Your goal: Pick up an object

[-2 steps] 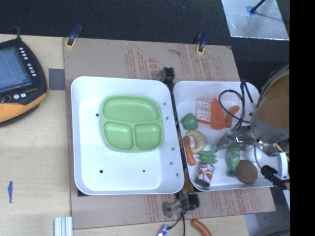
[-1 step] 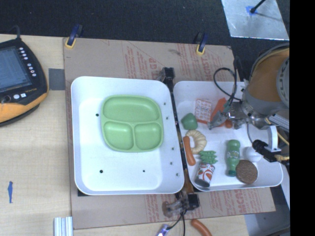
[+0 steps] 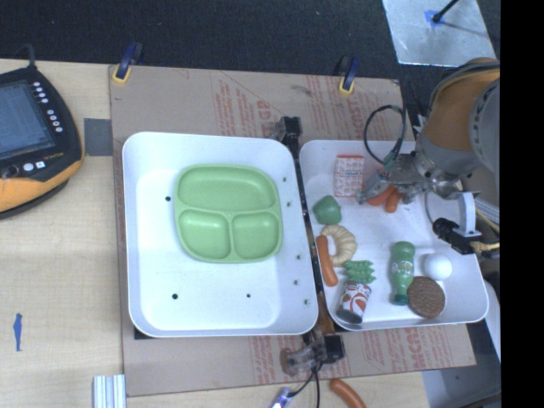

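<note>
1. Camera view, the bins: the right bin [image 3: 378, 228] is the landmark. Touching its left edge is the left bin [image 3: 153, 253], which holds a green divided plate [image 3: 228, 211].
2. The arm [image 3: 459, 117] comes in over the right bin's right edge. Its gripper [image 3: 387, 192] is low over the far half of that bin.
3. An orange carrot-like piece [image 3: 391, 201] lies right at the gripper, in the far half of the right bin. The view is too cluttered there to tell whether the gripper is spread, closed or clamped on the piece.
4. Near the right bin's far edge, just left of the gripper, lies a red-and-white packet [image 3: 348, 175].
5. Along the right bin's left edge, from far to near, are:
   - a round green piece [image 3: 326, 209]
   - a pale ring-shaped pastry [image 3: 342, 240]
   - an orange sausage [image 3: 327, 260], beside the pastry
   - a small green leafy toy [image 3: 360, 271]
   - a red-and-white can [image 3: 355, 300], on its side at the near edge
6. Toward the right bin's near right corner are:
   - a green bottle [image 3: 401, 270]
   - a white ball [image 3: 439, 267]
   - a brown cookie [image 3: 426, 297], close to the bottle's base
7. Outside the right bin, beyond its near edge, a second sausage [image 3: 348, 392] rests on the bench.
8. Well to the left of the right bin, past the left bin, is an orange-edged teach pendant [image 3: 30, 143].
</note>
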Controlling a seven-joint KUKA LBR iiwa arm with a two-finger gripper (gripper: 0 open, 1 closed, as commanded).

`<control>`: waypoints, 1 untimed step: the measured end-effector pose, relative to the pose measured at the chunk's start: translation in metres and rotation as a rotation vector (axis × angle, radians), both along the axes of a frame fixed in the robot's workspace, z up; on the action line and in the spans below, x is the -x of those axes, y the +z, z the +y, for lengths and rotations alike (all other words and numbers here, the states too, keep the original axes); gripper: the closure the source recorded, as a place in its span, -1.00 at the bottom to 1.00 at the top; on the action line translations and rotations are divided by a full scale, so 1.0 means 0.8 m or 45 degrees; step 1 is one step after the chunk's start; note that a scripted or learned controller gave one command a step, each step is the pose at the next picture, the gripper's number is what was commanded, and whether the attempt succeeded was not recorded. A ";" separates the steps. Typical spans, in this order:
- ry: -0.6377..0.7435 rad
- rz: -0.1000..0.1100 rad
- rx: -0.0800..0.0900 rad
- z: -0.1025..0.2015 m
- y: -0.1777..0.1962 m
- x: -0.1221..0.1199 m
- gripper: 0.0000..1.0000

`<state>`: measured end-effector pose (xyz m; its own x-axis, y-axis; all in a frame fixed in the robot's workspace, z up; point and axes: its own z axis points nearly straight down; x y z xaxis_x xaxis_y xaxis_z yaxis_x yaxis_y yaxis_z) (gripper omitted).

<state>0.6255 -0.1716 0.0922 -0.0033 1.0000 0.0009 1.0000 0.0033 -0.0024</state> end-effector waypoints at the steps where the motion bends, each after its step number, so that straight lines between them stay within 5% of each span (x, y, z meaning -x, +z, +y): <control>1: 0.001 0.012 -0.005 -0.007 0.000 -0.037 -1.00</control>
